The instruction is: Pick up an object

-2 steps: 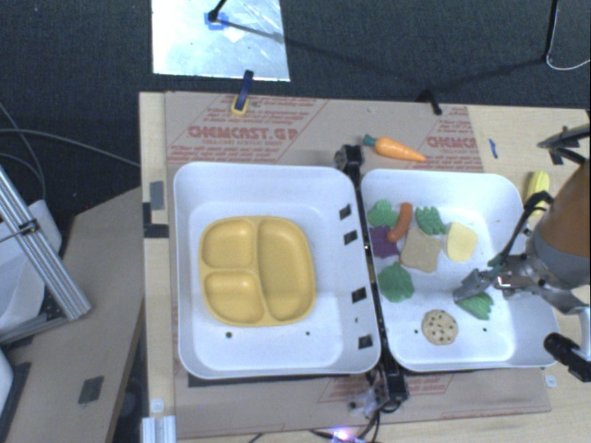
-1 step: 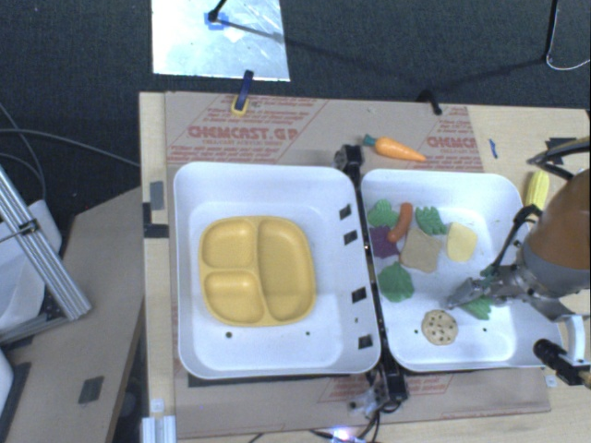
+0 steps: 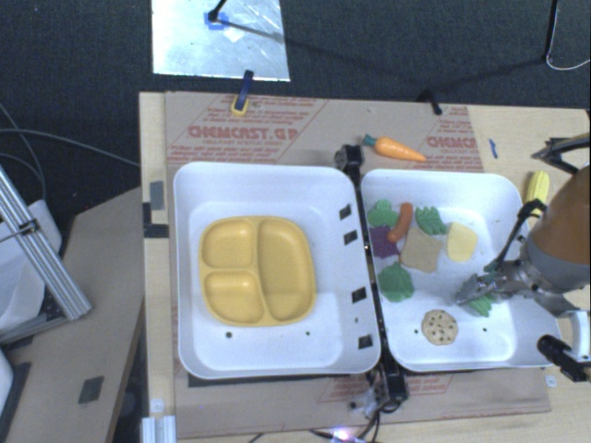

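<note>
My gripper (image 3: 468, 293) reaches in from the right and sits low in the right bin (image 3: 499, 349), its tip over a small green leafy piece (image 3: 479, 305). A round cookie (image 3: 440, 327) lies just below and left of it. Further left and up lie a green broccoli piece (image 3: 397, 282), a tan bread slice (image 3: 421, 251), a yellow cheese piece (image 3: 462, 242), an orange-red sausage (image 3: 402, 221) and two green leaf pieces (image 3: 381, 214) (image 3: 429, 219). Nothing shows between the fingers.
The left bin (image 3: 189, 340) holds a yellow sectioned plate (image 3: 258, 270). A toy carrot (image 3: 394, 148) lies on the cardboard behind the bins. A yellow object (image 3: 536, 188) rests by the right bin's far right edge. A purple piece (image 3: 379, 241) sits against the divider.
</note>
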Robot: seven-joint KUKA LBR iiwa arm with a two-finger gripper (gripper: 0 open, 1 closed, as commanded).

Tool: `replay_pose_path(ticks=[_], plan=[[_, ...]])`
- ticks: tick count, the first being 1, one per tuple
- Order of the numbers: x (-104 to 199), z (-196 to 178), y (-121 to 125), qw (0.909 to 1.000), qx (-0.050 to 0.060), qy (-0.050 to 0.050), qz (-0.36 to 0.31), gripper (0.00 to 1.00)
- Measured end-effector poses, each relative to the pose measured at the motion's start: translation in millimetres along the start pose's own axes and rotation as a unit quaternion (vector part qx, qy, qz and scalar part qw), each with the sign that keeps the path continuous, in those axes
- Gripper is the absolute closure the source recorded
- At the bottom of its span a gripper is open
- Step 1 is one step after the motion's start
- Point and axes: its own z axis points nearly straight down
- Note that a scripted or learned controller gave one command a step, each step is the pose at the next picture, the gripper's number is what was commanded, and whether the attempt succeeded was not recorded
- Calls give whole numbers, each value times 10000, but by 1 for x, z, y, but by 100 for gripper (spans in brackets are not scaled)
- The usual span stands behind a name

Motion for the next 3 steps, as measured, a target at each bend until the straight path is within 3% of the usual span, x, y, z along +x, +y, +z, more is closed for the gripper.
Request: replay_pose_path(ticks=[1,2,3], plan=[[35,-30,84,10000,-37,-7,-49,100],[87,-68,102,10000,-1,3,-25,100],[169,-91,99,10000,1,12,-46,100]])
